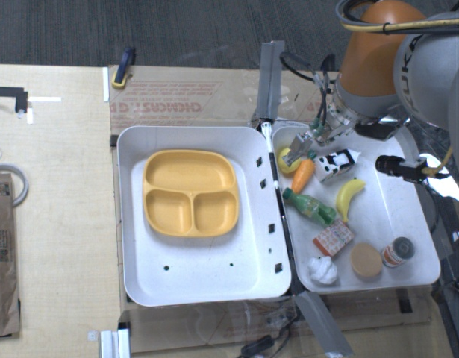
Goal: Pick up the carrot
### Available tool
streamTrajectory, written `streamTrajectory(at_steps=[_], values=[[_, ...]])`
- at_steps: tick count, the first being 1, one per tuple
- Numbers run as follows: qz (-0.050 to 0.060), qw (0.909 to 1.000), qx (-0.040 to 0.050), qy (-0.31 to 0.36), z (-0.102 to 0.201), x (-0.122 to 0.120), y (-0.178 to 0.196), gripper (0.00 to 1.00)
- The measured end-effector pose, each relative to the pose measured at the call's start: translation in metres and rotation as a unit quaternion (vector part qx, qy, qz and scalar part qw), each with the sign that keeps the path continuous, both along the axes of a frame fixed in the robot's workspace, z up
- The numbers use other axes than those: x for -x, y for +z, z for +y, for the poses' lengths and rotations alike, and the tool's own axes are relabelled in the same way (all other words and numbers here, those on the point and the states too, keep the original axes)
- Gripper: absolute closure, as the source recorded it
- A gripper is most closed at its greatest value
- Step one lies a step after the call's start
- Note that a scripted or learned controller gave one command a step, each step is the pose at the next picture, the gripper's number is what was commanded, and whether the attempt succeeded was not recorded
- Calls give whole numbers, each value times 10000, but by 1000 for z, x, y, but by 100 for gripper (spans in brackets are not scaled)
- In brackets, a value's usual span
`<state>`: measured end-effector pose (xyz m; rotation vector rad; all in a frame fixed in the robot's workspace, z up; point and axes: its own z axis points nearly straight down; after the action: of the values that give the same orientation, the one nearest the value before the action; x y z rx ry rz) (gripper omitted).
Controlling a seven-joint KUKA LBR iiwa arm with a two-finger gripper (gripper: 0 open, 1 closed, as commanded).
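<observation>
- A pale wooden bench (pixel 50 200) carries two shallow white bins, with dark floor behind it.
- The left bin (pixel 139 274) holds a yellow three-compartment tray (pixel 190 192).
- The right bin (pixel 416 222) holds the carrot (pixel 302 174) near its upper left corner, lying tilted, just beside a yellow object at that corner.
- Near the carrot: a black-and-white cow toy (pixel 336 162), a banana (pixel 349 196), a green bottle (pixel 310 206).
- Further down: a red-patterned box (pixel 333 238), a white crumpled object (pixel 323 269), a tan disc (pixel 366 260), a small can (pixel 397 251).
- The gripper (pixel 311 142) hangs just above the carrot's top end; whether its fingers are apart or together cannot be told.
</observation>
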<state>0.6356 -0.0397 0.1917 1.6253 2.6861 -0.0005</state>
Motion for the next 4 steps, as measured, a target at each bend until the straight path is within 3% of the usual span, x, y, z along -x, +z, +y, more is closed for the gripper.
streamTrajectory(at_steps=[1,2,3,4], values=[[10,9998,-2,-201,-11,56,0,0],[8,9998,1,-213,-12,56,8,100],[8,9998,1,-216,-12,56,8,0],[4,9999,3,112,-15,24,0,0]])
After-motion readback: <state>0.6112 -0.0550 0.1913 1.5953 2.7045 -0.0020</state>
